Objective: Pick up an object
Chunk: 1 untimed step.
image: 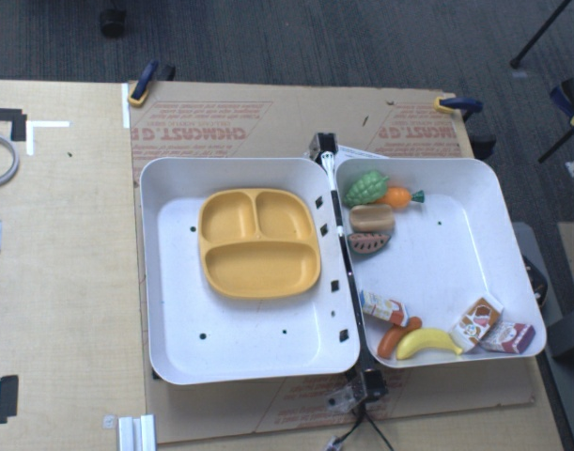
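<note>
Toys lie in my right bin: banana, carrot, cartons; yellow plate left; end effector's state I cannot tell.

you see a yellow divided plate in the left bin. in the right bin, toy foods cluster at the far left corner, and a banana lies along the near edge beside small cartons.

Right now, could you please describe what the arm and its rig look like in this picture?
From this frame I can describe the rig alone: shallow white left bin and right bin joined by black clips, dark cables below their junction, blue-and-yellow clamps on brown cardboard.
</note>
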{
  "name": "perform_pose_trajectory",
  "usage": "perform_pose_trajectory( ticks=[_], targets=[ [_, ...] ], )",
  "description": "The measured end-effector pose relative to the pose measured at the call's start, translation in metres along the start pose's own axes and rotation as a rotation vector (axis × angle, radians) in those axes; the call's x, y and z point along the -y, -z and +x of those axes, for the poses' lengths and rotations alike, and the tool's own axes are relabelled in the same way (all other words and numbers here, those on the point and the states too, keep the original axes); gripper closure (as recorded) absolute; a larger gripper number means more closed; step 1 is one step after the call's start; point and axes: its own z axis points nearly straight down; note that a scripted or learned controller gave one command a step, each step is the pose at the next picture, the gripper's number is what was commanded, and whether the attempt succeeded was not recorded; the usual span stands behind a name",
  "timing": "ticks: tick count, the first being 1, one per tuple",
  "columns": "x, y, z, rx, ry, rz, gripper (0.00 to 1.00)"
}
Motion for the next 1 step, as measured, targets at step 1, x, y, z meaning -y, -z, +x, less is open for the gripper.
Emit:
perform_pose_trajectory(
  ticks=[1],
  targets=[
    [-0.0012,0.0096,-0.0006,0.003,0.002,-0.002,1.00]
  ],
)
